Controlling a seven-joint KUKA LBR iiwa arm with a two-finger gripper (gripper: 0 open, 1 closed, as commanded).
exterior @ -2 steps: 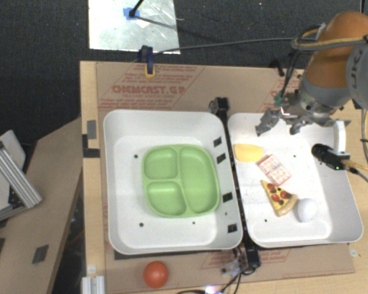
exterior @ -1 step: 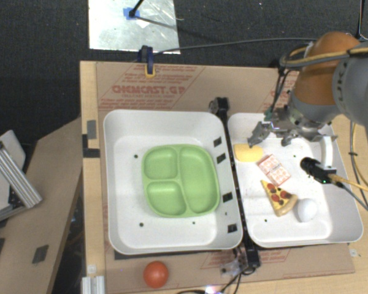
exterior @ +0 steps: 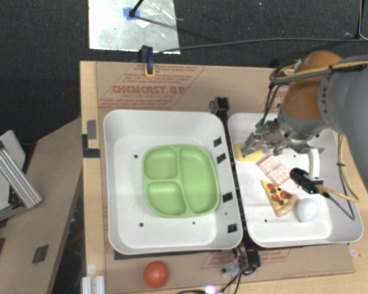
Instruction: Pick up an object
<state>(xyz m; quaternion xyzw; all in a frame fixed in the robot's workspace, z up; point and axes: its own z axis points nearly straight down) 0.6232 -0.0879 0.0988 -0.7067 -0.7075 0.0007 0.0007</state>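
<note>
My gripper (exterior: 253, 144) is low over the far left part of the right bin (exterior: 340, 228), right above a yellow block (exterior: 250, 155) that peeks out beneath it. Whether it touches the block is hidden by the wrist. Just right of the block lies a red-and-white checked packet (exterior: 273, 167). A toy pizza slice (exterior: 278, 196) lies nearer the front. Beside the slice, to its right, rests a white egg-shaped ball (exterior: 306, 210).
The left bin (exterior: 119, 225) holds a green divided plate (exterior: 180, 180). An orange ball (exterior: 156, 274) sits on the cardboard in front of the bins. The grey arm (exterior: 349, 97) covers the right bin's far right corner. A blue clamp (exterior: 147, 56) stands at the back edge.
</note>
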